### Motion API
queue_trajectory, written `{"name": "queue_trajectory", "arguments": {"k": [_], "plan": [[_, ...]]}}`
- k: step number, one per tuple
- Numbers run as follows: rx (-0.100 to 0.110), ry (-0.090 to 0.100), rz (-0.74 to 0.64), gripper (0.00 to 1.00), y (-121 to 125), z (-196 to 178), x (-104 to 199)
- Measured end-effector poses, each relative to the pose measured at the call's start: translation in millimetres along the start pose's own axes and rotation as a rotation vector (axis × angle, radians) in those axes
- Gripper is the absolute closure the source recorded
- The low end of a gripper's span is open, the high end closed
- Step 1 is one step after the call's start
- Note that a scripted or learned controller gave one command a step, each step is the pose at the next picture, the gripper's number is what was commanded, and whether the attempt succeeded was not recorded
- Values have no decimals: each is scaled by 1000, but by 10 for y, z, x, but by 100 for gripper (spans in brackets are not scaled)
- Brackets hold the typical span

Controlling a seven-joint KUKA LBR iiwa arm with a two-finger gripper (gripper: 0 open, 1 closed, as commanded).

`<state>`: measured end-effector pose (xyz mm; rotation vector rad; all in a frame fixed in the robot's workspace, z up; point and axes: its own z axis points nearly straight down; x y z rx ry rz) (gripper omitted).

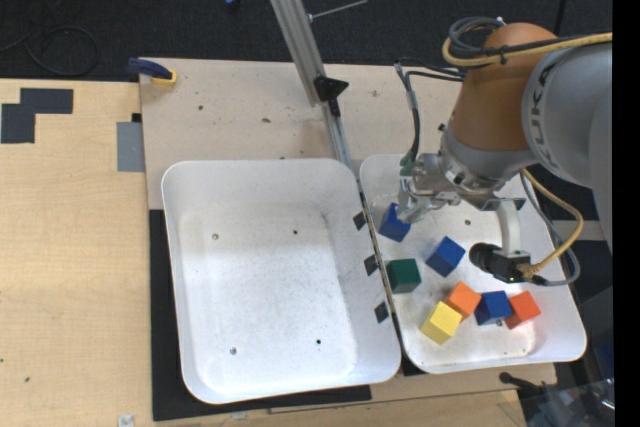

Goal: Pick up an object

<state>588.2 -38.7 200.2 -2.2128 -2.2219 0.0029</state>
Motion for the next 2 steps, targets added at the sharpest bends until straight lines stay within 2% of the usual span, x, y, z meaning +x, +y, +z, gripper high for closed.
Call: {"name": "queue_trajectory", "arguments": {"k": [1,2], "plan": [[0,1,-1,100,-54,-7,597],[0,0,0,100,-242,-165,1109]]}}
